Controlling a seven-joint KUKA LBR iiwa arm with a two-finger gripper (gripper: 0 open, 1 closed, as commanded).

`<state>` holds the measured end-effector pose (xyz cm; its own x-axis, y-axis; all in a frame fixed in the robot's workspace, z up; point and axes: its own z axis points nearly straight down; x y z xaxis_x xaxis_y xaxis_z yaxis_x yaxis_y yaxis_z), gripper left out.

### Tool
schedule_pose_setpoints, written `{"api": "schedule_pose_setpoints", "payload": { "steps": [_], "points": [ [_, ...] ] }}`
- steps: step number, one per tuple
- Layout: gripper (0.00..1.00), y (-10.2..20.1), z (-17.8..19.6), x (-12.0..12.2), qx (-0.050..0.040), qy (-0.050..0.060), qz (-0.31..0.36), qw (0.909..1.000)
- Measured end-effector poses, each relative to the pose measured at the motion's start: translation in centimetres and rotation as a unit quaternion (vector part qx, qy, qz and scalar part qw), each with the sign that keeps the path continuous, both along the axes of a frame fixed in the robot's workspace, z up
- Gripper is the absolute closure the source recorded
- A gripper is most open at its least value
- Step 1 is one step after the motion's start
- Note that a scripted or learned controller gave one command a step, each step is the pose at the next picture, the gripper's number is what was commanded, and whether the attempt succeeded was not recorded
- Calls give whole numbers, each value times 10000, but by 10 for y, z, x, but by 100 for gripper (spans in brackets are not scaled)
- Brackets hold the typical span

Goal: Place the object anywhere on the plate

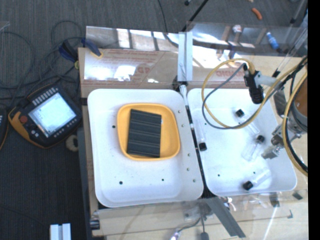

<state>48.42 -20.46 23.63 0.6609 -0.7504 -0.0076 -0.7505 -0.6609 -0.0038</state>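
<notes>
A square yellow plate (171,134) with rounded corners sits in the middle of the left white bin (135,189). A dark grey, ribbed rectangular object (144,132) lies flat on the plate, inside its rim. The arm, with its orange band (300,101), comes in at the far right over the right bin (225,169). My gripper (274,147) hangs over that bin's right side, far from the plate and the object, and nothing shows in its grasp.
A yellow and black cable loop (220,91) hangs over the back of the right bin. Small black pieces (247,185) and clear plastic bits (250,151) lie in that bin. A teach pendant (45,116) rests on the floor to the left.
</notes>
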Motion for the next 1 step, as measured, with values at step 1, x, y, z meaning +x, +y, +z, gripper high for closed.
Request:
{"api": "schedule_pose_setpoints", "payload": {
  "steps": [1],
  "points": [
    [0,0,0,0,0,-1,3,10000]
  ]
}}
